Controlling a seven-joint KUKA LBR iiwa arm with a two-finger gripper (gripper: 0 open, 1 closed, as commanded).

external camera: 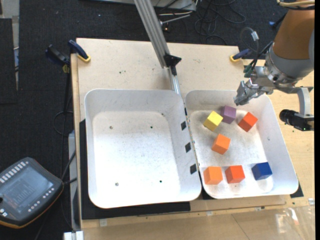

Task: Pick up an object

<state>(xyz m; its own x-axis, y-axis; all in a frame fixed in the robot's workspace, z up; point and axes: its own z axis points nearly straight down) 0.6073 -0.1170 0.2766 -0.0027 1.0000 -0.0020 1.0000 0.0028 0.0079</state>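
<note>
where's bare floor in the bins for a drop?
Left bin: its whole floor, wall to wall. Right bin: crowded. Yellow cube, purple cube and red cube cluster below the gripper; three more cubes line the near wall. Only a small patch lies right of the middle orange cube.

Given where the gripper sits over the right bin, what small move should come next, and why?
Probably a short descent toward the purple cube. The gripper hovers just up and right of it, holding nothing, and that cube is the nearest, though the yellow cube touches its left side, so approach carefully.
</note>
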